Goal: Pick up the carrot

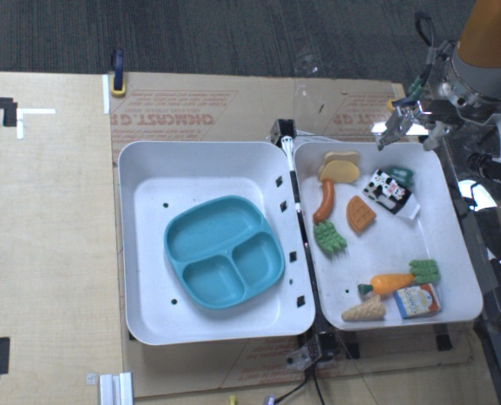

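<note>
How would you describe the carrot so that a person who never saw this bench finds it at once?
Look in the right white bin, at its near end. The carrot lies there on its side, above a small blue carton and a beige cone. It is the one orange piece with a green leafy top, unlike the red sausage farther back.

Two bins sit side by side on the surface [48, 251]: the left bin [141, 310] holds a divided plate [223, 251]. In the right bin [453, 260], the carrot [394, 282] lies near the front, just behind a small carton [417, 300] and a bread piece [364, 311], with a sausage [324, 201] by the left wall. The tool [411, 125] hangs over that bin's back rim.
</note>
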Motion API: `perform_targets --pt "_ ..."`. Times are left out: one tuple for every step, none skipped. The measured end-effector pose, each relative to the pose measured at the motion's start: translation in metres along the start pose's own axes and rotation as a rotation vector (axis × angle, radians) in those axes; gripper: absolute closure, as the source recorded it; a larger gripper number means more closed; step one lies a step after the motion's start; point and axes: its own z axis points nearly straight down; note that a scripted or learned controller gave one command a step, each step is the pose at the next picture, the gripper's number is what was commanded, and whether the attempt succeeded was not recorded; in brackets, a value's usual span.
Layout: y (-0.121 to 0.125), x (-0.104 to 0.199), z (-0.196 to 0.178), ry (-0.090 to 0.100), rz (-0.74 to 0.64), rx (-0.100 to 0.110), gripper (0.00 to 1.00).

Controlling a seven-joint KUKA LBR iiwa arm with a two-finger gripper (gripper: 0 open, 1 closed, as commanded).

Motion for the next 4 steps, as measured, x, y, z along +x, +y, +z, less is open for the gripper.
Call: perform_targets --pt "-0.035 0.001 0.070 0.000 -0.378 -0.002 0.00" --pt "-0.089 0.031 0.172 0.000 -0.565 -0.004 0.00" --pt "-0.135 0.007 0.178 0.000 -1.112 -0.005 0.00" --pt "-0.133 0.006 0.168 -0.004 -1.103 -0.011 1.00"
